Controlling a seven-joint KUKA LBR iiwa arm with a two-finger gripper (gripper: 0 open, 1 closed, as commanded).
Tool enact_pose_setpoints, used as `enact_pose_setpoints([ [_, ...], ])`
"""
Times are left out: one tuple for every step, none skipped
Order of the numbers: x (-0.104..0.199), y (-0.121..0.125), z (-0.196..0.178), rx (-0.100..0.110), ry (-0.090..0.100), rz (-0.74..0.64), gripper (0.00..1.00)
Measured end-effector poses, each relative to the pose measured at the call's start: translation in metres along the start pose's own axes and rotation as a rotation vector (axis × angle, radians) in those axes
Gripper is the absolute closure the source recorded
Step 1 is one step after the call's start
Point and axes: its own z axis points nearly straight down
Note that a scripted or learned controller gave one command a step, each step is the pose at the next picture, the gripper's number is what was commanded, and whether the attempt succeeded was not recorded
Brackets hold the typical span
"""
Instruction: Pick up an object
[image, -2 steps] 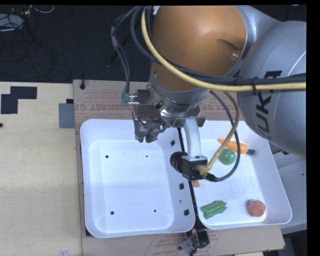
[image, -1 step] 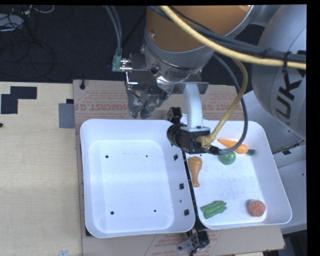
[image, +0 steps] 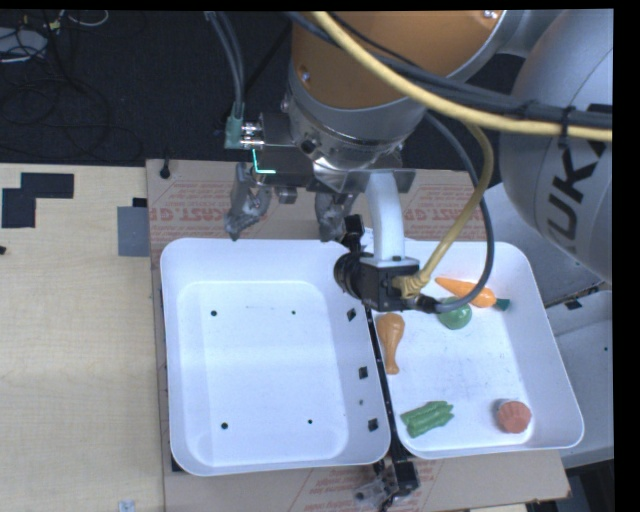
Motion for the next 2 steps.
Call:
enact_pose_setpoints([
  [0.000,0.072,-0.033,-0.006,0.001,0.002,0.00],
  [-0.112,-0.002,-0.031,0.002,0.000,0.010,0.00],
])
